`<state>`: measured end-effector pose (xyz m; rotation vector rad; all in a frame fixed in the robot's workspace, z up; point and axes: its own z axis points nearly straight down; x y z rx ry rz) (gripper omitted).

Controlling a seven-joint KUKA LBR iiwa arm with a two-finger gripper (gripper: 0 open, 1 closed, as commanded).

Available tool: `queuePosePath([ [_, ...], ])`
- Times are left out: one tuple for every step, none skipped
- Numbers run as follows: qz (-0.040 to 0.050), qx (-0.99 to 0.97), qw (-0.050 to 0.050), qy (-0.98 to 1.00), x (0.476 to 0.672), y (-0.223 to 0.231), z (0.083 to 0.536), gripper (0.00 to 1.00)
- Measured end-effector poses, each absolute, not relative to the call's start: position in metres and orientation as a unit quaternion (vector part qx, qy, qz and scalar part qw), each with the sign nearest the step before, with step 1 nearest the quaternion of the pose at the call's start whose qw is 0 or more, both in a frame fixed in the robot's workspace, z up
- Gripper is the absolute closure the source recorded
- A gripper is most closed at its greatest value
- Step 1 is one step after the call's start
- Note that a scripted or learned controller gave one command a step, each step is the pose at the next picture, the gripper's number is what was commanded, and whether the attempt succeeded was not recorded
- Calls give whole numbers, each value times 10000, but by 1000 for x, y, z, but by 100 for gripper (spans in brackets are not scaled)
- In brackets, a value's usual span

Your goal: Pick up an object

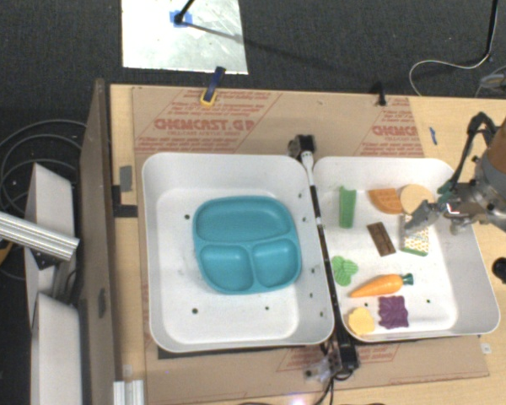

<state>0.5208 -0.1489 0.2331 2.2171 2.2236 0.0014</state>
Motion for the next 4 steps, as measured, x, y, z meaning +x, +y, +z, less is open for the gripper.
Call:
queuePosePath([
  [-21, 7047, -44, 7095, 571, -129, 85, 0],
  [21, 7063, 30, 7079, 621, -177, 86, 0],
  [-4, 7065, -20, 7077, 569, -141, 84, 0],
  [13, 7064, 16, 7078, 572, -142, 95, 100],
])
